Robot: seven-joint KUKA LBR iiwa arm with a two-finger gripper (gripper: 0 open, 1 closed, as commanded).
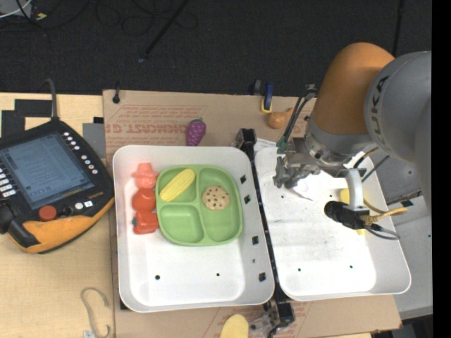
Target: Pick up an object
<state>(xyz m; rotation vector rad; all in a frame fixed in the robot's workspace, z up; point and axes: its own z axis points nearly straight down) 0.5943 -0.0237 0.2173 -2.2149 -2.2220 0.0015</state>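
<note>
Cardboard underlies glossy bins [211, 287]; ridged corn [176, 184].

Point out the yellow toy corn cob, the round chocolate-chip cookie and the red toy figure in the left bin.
yellow toy corn cob [176, 184], camera view, middle of cob.
round chocolate-chip cookie [215, 198], camera view, centre of its face.
red toy figure [144, 204], camera view, its middle body.

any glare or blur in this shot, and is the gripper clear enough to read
Camera view: even, soft light with only faint shadows; no strong glare, though the two white bins look bright and flat. The backdrop is near black. The whole frame is slightly soft, and the gripper is a dark, cluttered patch, so its fingers cannot be read. The green tray stays distinct.
</note>
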